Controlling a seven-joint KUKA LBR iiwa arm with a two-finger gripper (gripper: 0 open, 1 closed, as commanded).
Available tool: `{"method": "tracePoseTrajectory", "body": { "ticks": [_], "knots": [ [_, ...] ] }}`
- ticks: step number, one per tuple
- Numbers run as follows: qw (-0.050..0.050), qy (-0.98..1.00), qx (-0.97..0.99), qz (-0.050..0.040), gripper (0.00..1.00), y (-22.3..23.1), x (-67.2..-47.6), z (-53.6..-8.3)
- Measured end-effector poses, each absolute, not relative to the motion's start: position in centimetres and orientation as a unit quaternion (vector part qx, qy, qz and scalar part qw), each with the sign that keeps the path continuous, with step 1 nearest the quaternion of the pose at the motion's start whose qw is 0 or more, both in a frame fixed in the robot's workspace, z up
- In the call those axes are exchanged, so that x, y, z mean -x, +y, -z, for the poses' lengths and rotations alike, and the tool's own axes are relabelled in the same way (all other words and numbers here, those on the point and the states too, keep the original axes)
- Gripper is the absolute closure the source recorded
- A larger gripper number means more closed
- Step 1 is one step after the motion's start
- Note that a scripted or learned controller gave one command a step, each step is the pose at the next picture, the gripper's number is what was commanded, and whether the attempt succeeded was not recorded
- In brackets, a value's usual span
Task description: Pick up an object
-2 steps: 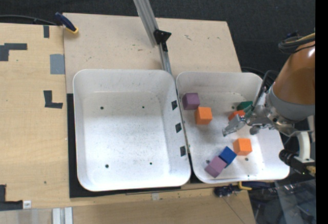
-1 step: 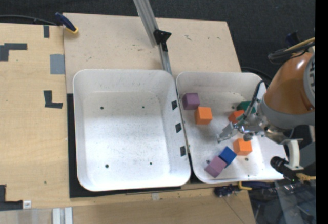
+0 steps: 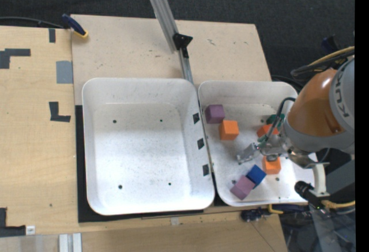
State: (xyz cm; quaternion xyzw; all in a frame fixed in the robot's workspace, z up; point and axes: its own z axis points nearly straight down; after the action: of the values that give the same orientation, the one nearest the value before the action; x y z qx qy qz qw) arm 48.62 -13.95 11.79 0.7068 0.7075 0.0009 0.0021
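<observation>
- Two white bins on my table point(image 3: 34, 130); blocks lie in the right bin point(image 3: 242, 90).
- My gripper point(image 3: 262, 150) hovers low beside an orange block point(image 3: 271, 165); finger state I cannot tell.
- Nothing lifted; the pick looks unfinished.

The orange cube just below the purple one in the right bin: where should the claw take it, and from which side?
Probably from straight above, closing on two opposite flat faces of the orange cube. It sits flat on the right bin floor. The purple cube stands close at its upper-left corner, so the faces towards the lower left and upper right look freer for the fingers.
</observation>
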Motion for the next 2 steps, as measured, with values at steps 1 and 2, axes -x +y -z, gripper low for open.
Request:
{"method": "tracePoseTrajectory", "body": {
  "ticks": [1, 2],
  "knots": [
    [0.001, 0.708, -0.706, -0.0016, 1.00, -13.8, -48.6, -12.9],
    [0.002, 0.707, -0.707, -0.0008, 1.00, -14.6, -49.4, -18.3]
  ]
}}
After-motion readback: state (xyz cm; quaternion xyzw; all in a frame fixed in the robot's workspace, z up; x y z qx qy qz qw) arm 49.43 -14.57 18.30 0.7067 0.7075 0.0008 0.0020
